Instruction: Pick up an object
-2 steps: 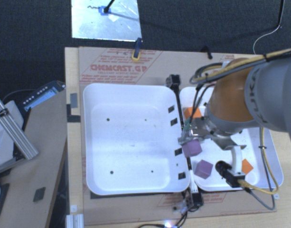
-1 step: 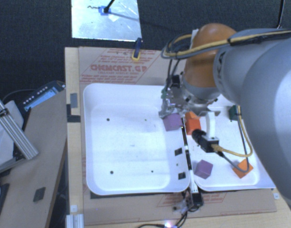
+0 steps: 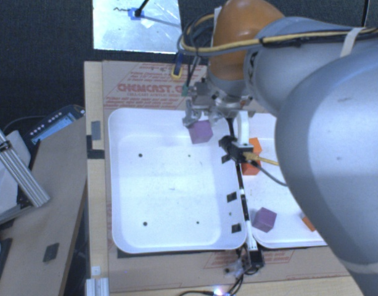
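Purple cube (image 3: 200, 131): sitting tilted at upper centre of frame, directly below the gripper (image 3: 195, 117), over the left bin's (image 3: 133, 227) far right corner.

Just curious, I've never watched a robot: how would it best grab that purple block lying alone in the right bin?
Probably from straight above, closing the pincer across two opposite flat side faces of the purple block. It lies flat on the right bin floor with open space around it, so the fingers should fit down beside it.
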